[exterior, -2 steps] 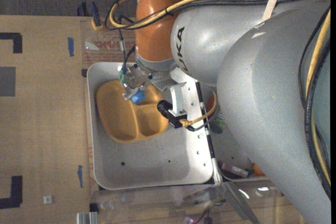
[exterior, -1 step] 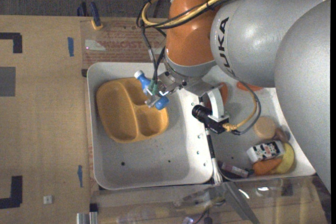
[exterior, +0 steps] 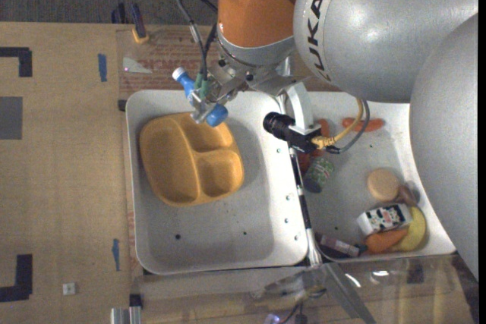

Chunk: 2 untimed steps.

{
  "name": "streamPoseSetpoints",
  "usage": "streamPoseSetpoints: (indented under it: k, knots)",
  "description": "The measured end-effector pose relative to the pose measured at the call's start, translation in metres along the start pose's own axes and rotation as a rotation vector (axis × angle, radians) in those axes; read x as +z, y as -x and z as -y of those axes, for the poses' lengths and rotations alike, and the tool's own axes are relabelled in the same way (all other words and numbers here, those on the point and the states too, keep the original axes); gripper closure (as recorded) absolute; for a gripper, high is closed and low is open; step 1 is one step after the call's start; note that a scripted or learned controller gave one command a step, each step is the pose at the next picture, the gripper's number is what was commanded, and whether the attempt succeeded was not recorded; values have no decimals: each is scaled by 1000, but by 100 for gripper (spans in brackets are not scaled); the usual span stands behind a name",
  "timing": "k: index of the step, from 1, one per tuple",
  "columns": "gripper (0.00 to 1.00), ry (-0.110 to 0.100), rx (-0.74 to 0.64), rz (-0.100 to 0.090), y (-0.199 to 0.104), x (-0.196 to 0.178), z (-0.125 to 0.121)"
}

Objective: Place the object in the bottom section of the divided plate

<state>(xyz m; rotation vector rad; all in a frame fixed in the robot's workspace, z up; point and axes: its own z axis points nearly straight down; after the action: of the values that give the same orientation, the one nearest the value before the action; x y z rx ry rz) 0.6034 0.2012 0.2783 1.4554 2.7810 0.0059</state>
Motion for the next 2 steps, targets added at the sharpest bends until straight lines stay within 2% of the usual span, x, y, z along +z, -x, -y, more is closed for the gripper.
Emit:
streamPoseSetpoints:
  k: [1, 2]
  knots:
    - [100, 1, -56, 2, 10, 15, -18]
    - [100, -3, -8, 0, 26, -16, 49]
